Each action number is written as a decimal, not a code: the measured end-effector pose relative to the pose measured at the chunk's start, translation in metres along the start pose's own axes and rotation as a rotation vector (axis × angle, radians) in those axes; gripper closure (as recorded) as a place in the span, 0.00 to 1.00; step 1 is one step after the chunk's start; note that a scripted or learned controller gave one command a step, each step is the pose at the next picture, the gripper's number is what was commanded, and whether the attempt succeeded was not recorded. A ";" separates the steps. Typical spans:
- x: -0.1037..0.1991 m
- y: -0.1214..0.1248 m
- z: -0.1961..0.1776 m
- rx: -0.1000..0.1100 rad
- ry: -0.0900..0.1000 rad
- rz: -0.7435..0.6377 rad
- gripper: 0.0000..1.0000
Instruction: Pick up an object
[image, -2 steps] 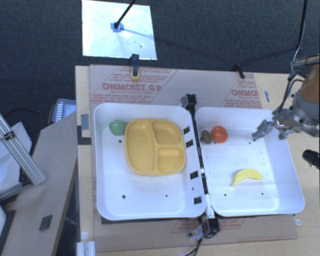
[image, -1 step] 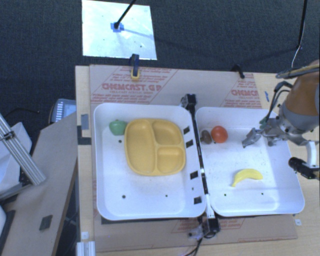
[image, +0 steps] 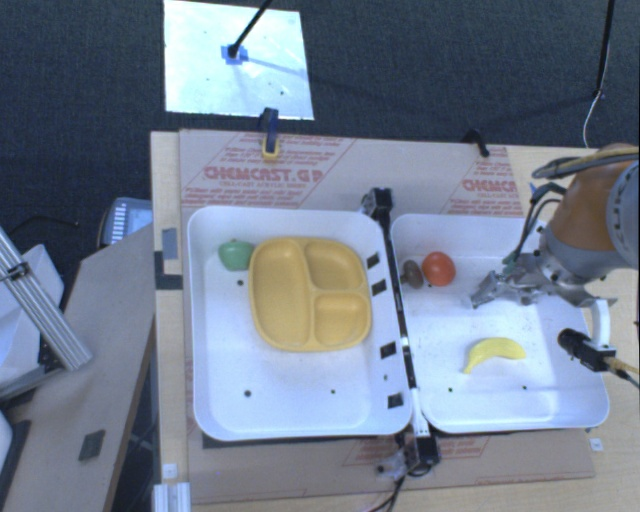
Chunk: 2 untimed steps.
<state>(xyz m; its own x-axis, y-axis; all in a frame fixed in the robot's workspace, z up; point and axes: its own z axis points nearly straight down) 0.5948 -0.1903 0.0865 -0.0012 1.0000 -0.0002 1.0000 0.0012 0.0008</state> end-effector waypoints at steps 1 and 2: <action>0.000 0.001 -0.012 -0.004 -0.001 0.001 1.00; -0.002 0.006 -0.056 -0.003 -0.001 -0.002 1.00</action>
